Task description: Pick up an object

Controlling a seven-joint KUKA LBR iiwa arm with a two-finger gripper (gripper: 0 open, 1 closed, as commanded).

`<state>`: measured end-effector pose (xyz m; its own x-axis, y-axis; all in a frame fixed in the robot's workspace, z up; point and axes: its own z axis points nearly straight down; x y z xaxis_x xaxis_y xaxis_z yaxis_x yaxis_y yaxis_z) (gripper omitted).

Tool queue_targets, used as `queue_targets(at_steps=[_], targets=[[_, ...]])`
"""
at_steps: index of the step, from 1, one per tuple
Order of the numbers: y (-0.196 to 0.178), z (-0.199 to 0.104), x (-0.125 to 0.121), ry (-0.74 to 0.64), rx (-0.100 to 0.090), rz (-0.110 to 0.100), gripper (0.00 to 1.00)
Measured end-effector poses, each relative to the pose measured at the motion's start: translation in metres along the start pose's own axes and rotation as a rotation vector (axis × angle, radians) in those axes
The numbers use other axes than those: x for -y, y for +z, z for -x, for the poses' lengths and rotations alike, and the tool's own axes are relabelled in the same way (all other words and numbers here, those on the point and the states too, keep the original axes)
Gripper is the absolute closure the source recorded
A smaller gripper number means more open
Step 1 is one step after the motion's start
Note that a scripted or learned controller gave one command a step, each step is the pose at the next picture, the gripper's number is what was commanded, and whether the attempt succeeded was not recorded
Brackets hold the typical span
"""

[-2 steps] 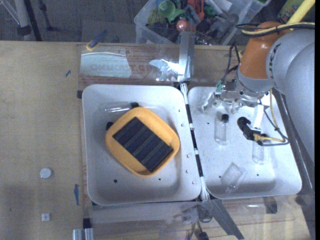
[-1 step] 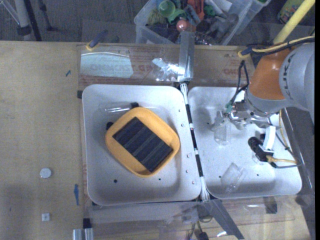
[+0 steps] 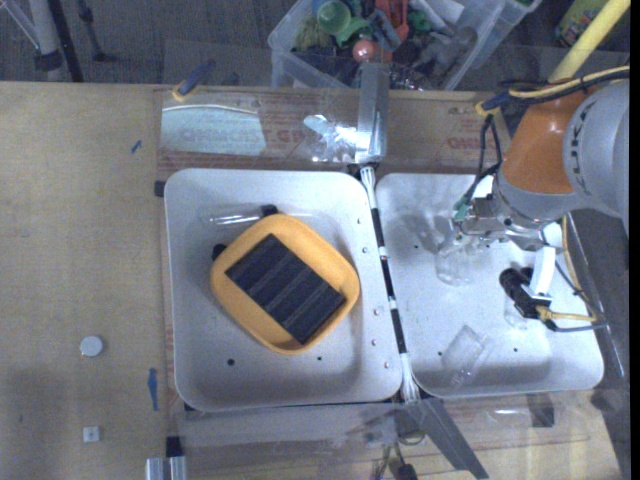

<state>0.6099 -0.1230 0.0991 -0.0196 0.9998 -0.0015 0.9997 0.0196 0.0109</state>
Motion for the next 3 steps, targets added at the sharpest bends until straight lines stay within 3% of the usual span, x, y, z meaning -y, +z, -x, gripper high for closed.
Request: queue_targets(at_steps=[1,2,3], targets=[[-0.086,-0.035,-0.059,0.071,0.000,-0.009,1.00],[-0.125,-0.086,-0.060,0.181,0.001,-0.008,1.00],[-0.135,-0.087,-0.061,0.177,0.004,-0.005,1.00]])
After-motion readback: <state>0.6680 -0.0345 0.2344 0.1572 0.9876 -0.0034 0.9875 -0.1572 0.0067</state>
